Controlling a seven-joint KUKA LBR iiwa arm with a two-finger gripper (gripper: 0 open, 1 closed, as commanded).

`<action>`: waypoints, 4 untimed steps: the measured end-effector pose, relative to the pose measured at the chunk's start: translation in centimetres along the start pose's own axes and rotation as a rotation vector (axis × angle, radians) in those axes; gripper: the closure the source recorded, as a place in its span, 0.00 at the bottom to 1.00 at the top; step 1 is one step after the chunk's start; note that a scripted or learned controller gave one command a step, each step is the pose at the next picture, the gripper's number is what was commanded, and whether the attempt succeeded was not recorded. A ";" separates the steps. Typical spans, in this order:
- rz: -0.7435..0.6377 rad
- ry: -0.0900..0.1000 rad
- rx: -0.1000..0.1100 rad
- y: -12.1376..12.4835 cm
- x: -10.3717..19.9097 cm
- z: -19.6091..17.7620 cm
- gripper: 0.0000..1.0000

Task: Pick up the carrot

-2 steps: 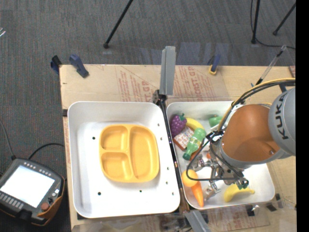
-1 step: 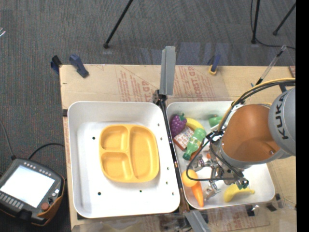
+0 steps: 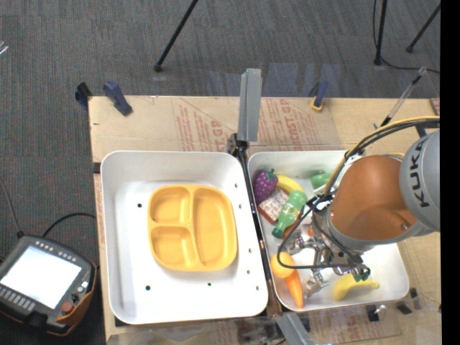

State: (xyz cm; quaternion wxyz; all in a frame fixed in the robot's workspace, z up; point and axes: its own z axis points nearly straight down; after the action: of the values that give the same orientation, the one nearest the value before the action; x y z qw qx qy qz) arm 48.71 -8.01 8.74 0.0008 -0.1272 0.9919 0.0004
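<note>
On your table [image 3: 165, 124], the pincer [image 3: 316, 261] hovers just beside the carrot [image 3: 294, 287]; its grip you cannot tell.

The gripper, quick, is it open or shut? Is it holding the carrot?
Gripper: low in the right bin, just above the carrot. Open or shut cannot be told, and no carrot shows between its fingers.

Carrot [image 3: 294, 287]: orange, tapered, small. Lies flat on the floor of the right bin [image 3: 399, 263], in its near-left corner, just beside the near wall. Long axis runs roughly far-to-near, slightly slanted. Far end partly hidden.
</note>
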 end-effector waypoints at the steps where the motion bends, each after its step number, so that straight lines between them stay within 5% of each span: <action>1: 0.000 0.000 0.000 0.0 0.0 0.0 0.00; 4: 0.000 0.000 0.000 0.0 0.0 0.0 0.00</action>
State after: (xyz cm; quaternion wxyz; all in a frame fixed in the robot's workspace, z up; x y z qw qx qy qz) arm 48.71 -8.01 8.74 0.0008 -0.1272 0.9919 0.0004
